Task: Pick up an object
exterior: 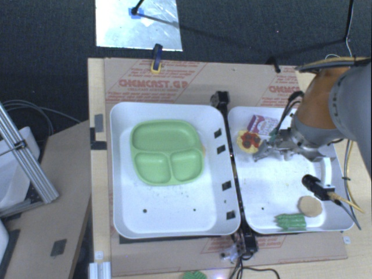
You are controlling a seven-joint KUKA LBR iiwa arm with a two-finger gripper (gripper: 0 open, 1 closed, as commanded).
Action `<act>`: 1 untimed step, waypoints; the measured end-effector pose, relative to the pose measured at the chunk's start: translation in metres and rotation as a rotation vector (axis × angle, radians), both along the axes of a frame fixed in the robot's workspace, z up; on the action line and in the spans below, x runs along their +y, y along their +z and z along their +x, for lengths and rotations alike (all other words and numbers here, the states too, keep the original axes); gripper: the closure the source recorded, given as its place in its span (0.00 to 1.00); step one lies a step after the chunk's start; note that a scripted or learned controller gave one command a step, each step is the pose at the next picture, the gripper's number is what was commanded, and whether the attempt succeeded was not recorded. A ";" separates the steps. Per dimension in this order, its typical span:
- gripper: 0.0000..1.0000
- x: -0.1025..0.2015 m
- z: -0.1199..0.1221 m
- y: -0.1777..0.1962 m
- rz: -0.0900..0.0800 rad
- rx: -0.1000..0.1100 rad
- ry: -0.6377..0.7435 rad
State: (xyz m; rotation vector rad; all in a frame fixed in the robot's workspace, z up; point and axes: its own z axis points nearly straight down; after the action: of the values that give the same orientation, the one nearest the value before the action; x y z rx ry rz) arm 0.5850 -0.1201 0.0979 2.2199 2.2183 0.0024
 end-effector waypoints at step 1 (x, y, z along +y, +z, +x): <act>0.00 -0.001 0.074 -0.016 0.012 0.073 0.017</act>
State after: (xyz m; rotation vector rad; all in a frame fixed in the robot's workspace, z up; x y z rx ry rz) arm 0.6589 -0.1212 0.0817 2.2427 2.2797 -0.0663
